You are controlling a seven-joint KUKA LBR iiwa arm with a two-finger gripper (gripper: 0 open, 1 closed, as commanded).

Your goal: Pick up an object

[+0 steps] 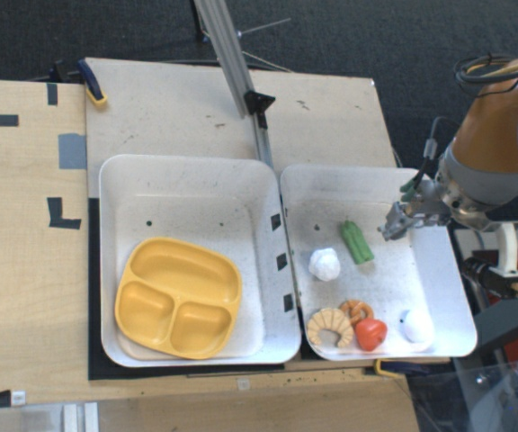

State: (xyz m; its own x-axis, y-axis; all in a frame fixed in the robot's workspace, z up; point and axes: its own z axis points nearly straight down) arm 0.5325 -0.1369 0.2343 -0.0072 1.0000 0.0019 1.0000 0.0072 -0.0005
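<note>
Dark carpet surrounds a pale tabletop [25,196] that carries two white bins side by side. A grey pole [227,52] slants down from the top edge toward the seam between them; its upper end is cut off by the frame.

The left bin [129,183] holds a yellow tray [180,297] with three compartments, lying toward the near left corner. The right bin [439,259] holds the loose things. A green block [357,242] lies tilted near the middle, and a white ball [325,264] sits just beside it, lower left. Along the near wall lie a tan croissant [331,326], a small pretzel [358,310] touching it, a red tomato [370,334] against both, and a white lump [414,326] farther right, so pale against the bin that its outline is hard to make out.

The arm enters from the right, its orange band [493,133] partly cut off by the frame edge. The tool [396,226] hangs over the right bin's far right part, near the green block but apart from it. It is small and dark, and I cannot tell how far open it is; nothing is seen in its grip. Whether it touches the bin floor cannot be told either.

A yellow and blue clamp [93,84] sits at the board's far left corner, and grey tape marks [72,151] dot the wood at left.
</note>
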